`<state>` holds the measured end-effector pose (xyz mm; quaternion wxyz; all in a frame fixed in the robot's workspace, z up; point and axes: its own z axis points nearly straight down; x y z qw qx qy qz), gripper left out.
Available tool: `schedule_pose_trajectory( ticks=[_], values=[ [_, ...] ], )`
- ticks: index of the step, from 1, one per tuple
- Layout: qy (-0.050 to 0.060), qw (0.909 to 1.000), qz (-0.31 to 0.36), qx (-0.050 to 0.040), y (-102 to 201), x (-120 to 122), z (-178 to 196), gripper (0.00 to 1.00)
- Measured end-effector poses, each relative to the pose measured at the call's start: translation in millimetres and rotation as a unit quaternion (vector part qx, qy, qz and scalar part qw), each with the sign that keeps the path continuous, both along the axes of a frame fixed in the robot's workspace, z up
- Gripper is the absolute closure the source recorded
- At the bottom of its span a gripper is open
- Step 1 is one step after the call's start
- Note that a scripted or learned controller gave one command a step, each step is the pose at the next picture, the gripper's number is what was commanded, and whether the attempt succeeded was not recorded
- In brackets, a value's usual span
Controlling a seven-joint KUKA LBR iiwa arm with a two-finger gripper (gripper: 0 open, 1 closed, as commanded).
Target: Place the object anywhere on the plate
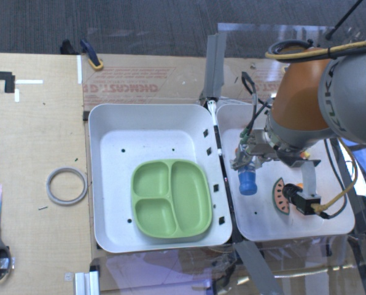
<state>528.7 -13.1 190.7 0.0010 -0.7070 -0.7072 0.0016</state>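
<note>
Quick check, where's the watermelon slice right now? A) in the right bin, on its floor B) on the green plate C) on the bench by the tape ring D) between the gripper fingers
A: the watermelon slice lies on the floor of the right bin, apart from the green divided plate in the left bin.

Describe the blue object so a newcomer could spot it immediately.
Find the right bin, under the arm. Near its left wall, just below the gripper, sits the blue object. It is small and solid blue, unlike the red-and-green watermelon slice to its right.
</note>
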Motion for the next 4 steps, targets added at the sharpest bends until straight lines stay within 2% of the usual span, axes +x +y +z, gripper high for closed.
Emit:
schedule_pose_trajectory(
  ticks=[1,2,4],
  values=[
    [0.0,1.0,0.0,-0.0001,64.6,-22.8,-0.1,1.0],
    [0.0,1.0,-0.001,-0.0002,64.2,-22.8,0.0,0.0],
    [0.0,1.0,-0.001,-0.0002,64.2,-22.8,0.0,0.0]
  ],
)
